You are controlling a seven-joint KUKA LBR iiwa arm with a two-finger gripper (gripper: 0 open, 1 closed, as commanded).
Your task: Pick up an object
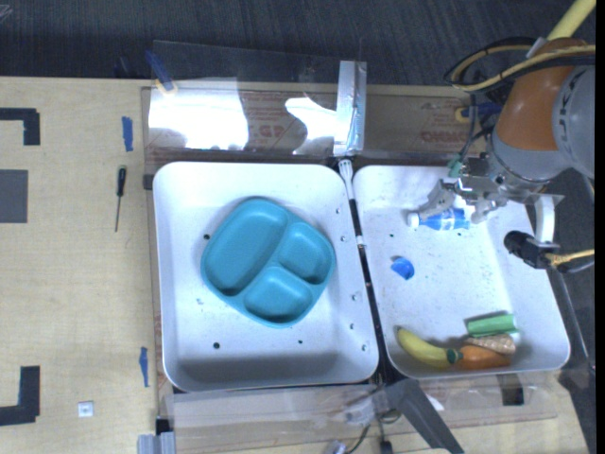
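Arm w/ orange band in from right, gripper (444, 208) low over upper part of right bin (544, 348). Jaws closed on small blue-and-white object (442, 219), pinched at fingertips just off bin floor. Small blue piece (403, 269) lies below, apart. Banana (421, 348), carrot (482, 355), green cylinder (491, 324) bunched at near edge. Left bin (175, 253): blue divided plate (268, 259), centre.

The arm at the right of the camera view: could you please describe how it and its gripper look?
The arm is grey and rounded, with a broad orange band above the wrist. Yellow and black cables loop beside it at the top right. Its gripper is a pale metallic assembly with small teal and blue details near its tip.
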